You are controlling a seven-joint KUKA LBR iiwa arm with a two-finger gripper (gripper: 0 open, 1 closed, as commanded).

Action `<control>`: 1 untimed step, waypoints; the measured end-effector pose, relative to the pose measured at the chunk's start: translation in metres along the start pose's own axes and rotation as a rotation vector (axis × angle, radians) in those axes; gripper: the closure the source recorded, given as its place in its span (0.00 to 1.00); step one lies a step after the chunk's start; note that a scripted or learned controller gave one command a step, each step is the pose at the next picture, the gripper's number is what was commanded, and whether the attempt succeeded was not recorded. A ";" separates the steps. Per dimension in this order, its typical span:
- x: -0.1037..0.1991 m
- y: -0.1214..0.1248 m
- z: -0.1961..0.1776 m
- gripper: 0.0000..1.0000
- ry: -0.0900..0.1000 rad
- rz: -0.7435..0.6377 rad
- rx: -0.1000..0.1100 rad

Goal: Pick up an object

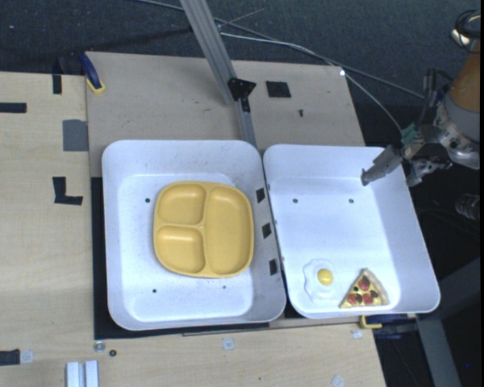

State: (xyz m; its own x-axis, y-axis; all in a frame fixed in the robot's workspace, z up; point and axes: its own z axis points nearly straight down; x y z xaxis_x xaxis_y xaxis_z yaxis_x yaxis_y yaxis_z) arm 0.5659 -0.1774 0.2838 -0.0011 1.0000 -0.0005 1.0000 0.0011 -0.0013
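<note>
A fried egg toy [319, 278] and a pizza slice toy [364, 290] lie side by side at the near edge of the right bin [339, 216]. A yellow divided plate [203, 228] sits in the middle of the left bin [129, 216]. My gripper [391, 166] hovers over the right bin's far right rim, well away from the toys. One grey finger [379, 168] points left over the rim and a second dark finger sits apart to its right. Nothing is between them.
A slanted metal pole [210, 35] rises behind the bins. Cables run across the dark floor at the back. A blue and yellow clamp [92, 72] sits at the bench's far left corner. Black tape marks dot the wooden bench top at the left.
</note>
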 end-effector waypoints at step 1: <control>-0.008 -0.007 0.056 0.00 0.000 0.002 0.005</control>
State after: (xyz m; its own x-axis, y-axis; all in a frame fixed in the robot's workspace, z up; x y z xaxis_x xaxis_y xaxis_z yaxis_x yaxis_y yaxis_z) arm 0.5590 -0.1851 0.2277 0.0004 1.0000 -0.0001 1.0000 -0.0004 -0.0060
